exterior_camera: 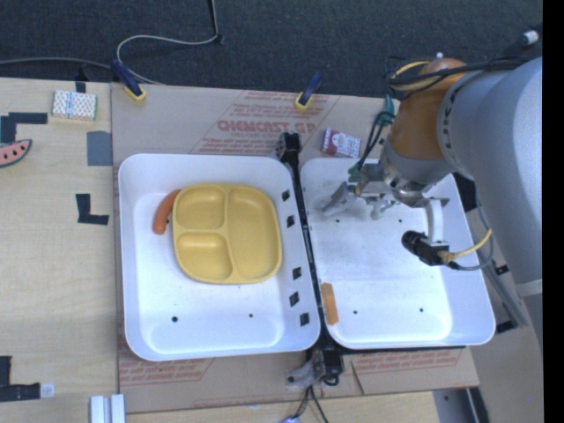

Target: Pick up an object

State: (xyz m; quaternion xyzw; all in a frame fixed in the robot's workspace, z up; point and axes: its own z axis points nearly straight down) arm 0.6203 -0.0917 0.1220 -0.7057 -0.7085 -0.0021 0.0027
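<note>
Two shallow white plastic bins sit side by side on a brown cardboard sheet (256, 122), a black divider strip (300, 236) running between them. In the left bin (145, 324) lies a yellow three-compartment plastic plate (226, 233), and an orange sausage-shaped toy (162, 211) rests just beside the plate's far-left edge, touching or nearly touching it. A small orange carrot-like piece (329, 301) lies at the near-left edge of the right bin (414, 315), close against the divider. The grey arm with its orange band (423, 122) reaches over the far part of the right bin, and its two-finger gripper (344, 198) hangs low there, fingers spread apart with nothing between them. It is well apart from the carrot-like piece. Beyond the bins, a small red-and-white packet (338, 143) lies on the cardboard, with blue-and-yellow clamps (307, 91) at the far edge.
</note>
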